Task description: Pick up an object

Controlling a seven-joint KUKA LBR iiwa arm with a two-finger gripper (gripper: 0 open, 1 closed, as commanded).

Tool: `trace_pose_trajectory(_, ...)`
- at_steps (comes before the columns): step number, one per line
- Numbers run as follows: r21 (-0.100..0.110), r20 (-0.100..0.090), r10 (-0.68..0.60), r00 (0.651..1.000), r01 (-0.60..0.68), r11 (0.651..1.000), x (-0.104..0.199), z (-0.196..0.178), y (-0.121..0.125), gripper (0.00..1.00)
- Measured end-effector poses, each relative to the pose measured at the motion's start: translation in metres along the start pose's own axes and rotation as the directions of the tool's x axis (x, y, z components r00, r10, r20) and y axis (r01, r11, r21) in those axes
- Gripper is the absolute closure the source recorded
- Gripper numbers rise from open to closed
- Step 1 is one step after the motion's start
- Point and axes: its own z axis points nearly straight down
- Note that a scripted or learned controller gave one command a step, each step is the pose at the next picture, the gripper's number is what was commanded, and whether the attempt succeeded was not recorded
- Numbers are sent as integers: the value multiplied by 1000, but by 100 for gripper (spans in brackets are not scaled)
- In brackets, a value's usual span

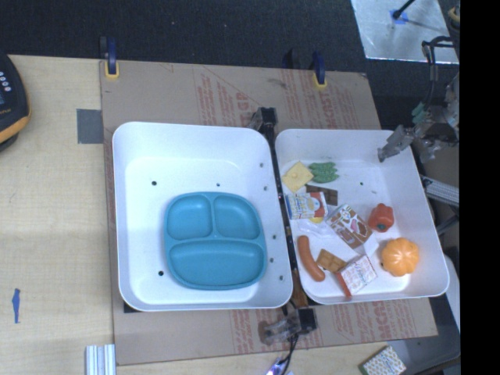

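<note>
The sausage (310, 258) lies in the right bin (406, 156) near its 7 o'clock corner, long axis running 11 to 5. Packets (348, 226) crowd it at 2 o'clock, a carrot (344, 285) at 4. An orange (399, 256) and pepper (380, 217) sit toward 3. The jaws (393, 145) hover at the bin's 1 o'clock rim; cannot tell their opening. The left bin (141, 151) holds a blue tray (215, 241).

A pale wooden bench (47, 233) stands on dark carpet (195, 10) under even light.
</note>
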Motion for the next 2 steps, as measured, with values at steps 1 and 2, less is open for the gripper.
trace_pose_trajectory(1, 11, -4, 1, 1000, -1, 1000, -1, 90, -41, 0)
trace_pose_trajectory(2, 7, -4, 0, 1000, 0, 1000, 43, 145, -78, 0)
